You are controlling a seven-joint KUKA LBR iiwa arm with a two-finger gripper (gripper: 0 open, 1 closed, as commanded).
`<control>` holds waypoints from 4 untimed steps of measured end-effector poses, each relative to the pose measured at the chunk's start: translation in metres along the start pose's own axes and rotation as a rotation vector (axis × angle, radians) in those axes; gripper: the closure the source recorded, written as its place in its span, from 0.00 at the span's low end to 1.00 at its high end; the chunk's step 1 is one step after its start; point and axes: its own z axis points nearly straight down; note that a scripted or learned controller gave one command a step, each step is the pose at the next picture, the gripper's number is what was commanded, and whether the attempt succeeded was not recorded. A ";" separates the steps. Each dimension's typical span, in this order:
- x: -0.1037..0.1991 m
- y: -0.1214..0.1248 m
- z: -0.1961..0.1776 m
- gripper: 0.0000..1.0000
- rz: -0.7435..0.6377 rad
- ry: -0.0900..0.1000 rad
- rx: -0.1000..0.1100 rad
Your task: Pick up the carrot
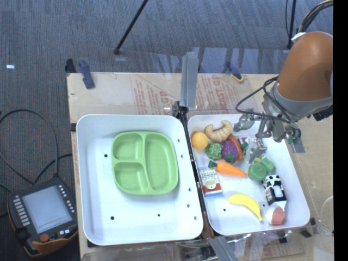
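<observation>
Below: wooden bench (130,91), two white bins (92,140), grey carpet (54,26) around.

We log the bench (136,91): a pale board top with red printed lettering, its bare surface showing mainly behind the bins. Directly on it sit two shallow white bins, side by side and touching along their inner rims. Taking the left bin (98,200) as landmark: the right bin (296,200) lies immediately to its right. Two blue clamps grip the bench's rear edge, one (85,73) behind the left bin's far-left corner, the other (232,71) behind the right bin.
</observation>
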 end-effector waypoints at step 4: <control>0.039 0.029 0.130 0.00 0.146 -0.016 -0.003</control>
